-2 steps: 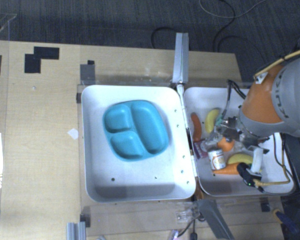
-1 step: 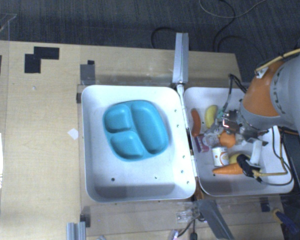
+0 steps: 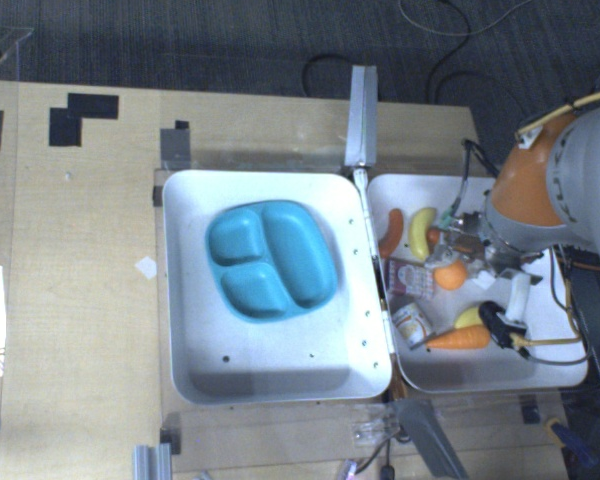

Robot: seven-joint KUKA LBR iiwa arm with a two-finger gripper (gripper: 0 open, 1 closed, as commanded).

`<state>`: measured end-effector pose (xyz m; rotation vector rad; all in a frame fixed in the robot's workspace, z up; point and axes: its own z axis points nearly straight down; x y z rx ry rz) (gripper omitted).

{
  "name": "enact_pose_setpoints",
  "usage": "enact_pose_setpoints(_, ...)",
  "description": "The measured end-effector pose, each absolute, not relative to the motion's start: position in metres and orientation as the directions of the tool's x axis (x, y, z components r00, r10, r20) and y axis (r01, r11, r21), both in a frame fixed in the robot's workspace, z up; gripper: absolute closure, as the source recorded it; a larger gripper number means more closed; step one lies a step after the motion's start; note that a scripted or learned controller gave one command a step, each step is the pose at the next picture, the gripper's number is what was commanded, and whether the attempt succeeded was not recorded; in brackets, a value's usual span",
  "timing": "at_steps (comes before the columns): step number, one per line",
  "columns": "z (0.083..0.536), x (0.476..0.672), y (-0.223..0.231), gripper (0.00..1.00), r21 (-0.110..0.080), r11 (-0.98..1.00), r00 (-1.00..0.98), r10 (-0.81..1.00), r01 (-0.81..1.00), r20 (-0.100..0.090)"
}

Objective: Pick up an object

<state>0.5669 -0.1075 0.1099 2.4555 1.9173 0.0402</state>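
The right bin (image 3: pixel 570 363) holds several small items: a red-brown sausage (image 3: pixel 391 231), a yellow banana (image 3: pixel 421 232), an orange ball (image 3: pixel 449 277), a purple-and-white packet (image 3: pixel 413 281), a small can (image 3: pixel 410 324), a carrot (image 3: pixel 458 340) and a yellow piece (image 3: pixel 468 317). My gripper (image 3: pixel 457 244) hangs low over the middle of this bin, just above the orange ball and right of the banana. The gripper's body hides whatever lies under it.
The left bin (image 3: pixel 190 368) holds a blue divided plate (image 3: pixel 272 259). A metal divider post (image 3: pixel 362 118) stands at the back between the bins. The arm's orange band (image 3: pixel 525 183) and grey body cover the right bin's far right side.
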Motion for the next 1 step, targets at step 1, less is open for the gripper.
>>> enact_pose_setpoints(1,0.2219,0.5925,-0.0623,1.0,0.004,-0.434,0.434,0.901,0.901,0.001)
